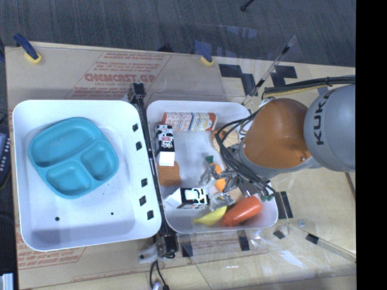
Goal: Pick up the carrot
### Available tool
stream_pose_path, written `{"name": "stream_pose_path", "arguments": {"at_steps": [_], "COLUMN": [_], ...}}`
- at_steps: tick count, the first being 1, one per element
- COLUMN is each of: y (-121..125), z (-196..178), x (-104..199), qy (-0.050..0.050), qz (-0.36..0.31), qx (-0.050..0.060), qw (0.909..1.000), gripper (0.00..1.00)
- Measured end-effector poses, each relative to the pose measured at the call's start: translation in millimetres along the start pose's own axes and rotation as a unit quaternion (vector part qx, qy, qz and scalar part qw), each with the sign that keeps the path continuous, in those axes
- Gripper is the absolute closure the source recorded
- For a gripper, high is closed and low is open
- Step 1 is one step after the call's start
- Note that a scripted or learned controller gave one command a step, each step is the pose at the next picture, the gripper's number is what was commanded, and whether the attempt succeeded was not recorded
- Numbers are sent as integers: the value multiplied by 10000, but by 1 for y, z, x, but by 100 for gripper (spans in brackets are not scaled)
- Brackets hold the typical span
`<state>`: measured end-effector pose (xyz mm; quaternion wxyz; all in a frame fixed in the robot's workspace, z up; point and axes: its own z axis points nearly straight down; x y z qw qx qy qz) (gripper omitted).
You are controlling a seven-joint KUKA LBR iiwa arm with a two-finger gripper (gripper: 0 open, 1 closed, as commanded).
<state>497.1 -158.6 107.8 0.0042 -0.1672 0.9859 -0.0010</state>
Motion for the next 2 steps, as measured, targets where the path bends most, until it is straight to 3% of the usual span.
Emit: {"name": "stream_pose_path", "arguments": {"at_steps": [1, 2], "y": [28, 82], "z": [-31, -104], "x": [-16, -71], "qy": [7, -13], "qz": [1396, 1333], "qx": [109, -1], "qw": [9901, 9911], "gripper": [100, 100]}}
